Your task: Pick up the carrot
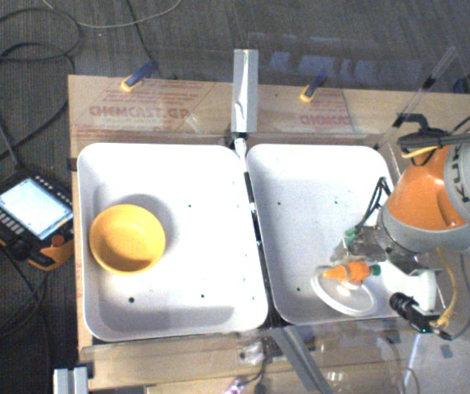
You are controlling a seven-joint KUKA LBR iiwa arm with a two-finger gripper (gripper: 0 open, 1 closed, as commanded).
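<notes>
Camera view, one moment, items listed from the arm's end outward.

1. Pincer [364, 257]: low in the right bin, at about four o'clock of the scene. Whether it is apart, together or clamped on something cannot be told; the wrist and its orange band [419, 195] hide that part from above.

2. Carrot [351, 272]: small, orange, with a green tip, lying on a white plate [341, 295] at the bin's near-right corner. It sits just beside the pincer, toward seven o'clock of it, touching or nearly so; which one cannot be told. Nothing shows it lifted off the plate, so the pick is judged not yet made.

3. Right bin [308, 187]: shallow, white; its low walls probably keep loose things within the arm's reach.

4. Left bin [177, 302]: alongside at nine o'clock, rims touching. Holds a yellow bowl [128, 237], well apart from the carrot.

5. Worktop [177, 109]: brown board under both bins, with clamps at twelve o'clock, likely fixing it in place.

6. Handheld controller [25, 212]: off the worktop at nine o'clock.
</notes>
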